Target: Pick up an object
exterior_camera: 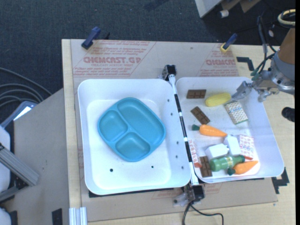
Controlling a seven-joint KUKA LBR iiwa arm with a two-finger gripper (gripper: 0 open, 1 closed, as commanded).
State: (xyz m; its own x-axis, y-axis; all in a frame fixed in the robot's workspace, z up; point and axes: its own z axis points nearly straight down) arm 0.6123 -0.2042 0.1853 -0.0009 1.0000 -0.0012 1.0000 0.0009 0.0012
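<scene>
The right bin (272, 139) holds several small objects. A brown chocolate bar (196, 93) and a yellow lemon-shaped piece (218, 99) lie at its far side, with a patterned packet (236, 112) just right of them. A second chocolate bar (200, 115) and an orange carrot (212, 131) lie mid-bin. Near the front are a white block (217, 151), a green bottle (225, 163) and another carrot (244, 167). My gripper (251, 93) hangs over the bin's far right corner, right of the yellow piece. Its fingers are apart with nothing between them.
The left bin (89, 168) holds a blue three-compartment plate (131, 128). A red-and-white packet (244, 144) and a small chocolate piece (204, 165) lie in the right bin's front. Blue clamps (90, 38) sit at the board's far edge. Cables hang at the far right.
</scene>
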